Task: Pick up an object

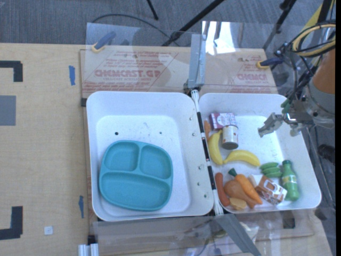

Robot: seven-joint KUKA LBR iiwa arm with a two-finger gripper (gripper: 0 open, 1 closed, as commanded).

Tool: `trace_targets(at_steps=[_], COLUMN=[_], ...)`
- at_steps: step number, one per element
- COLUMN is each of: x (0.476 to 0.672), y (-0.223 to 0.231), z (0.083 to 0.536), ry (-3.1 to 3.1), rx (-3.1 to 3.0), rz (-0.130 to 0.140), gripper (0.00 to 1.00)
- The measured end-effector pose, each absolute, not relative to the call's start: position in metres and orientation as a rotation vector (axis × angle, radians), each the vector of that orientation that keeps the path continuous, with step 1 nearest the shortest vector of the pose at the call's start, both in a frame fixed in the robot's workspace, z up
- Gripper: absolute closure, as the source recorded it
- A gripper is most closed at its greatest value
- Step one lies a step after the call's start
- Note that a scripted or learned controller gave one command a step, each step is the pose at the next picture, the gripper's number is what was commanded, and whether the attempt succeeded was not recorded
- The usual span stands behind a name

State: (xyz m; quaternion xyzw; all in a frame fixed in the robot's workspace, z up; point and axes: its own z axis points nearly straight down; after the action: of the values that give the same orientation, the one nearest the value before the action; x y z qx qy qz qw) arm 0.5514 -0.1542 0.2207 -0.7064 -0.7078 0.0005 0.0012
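Note:
The right bin (250, 101) holds several toy foods: a yellow banana (234, 157), a small can (230, 136), a purple box (220, 120), an orange carrot (246, 187), a green bottle (289, 180), a green vegetable (270, 169) and a snack packet (270, 190). My gripper (278, 130) hangs over the right side of this bin, above and to the right of the can. Its fingers are open and nothing is between them. The nearest items, the green vegetable and bottle, lie below it toward the front.
The left bin (106, 108) holds a teal divided plate (137, 176). A metal divider (196, 63) and clear panels stand behind the bins. Cables (311, 36) hang at the far right by the arm. Bare white floor shows in the right bin's back right part.

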Motion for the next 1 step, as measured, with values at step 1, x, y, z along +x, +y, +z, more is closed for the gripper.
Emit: trace_targets(at_steps=[1], x=[0.5434], y=[-0.173], z=[0.1128], ry=[-2.241], rx=[-2.21], rz=[-0.004], gripper=[0.0])
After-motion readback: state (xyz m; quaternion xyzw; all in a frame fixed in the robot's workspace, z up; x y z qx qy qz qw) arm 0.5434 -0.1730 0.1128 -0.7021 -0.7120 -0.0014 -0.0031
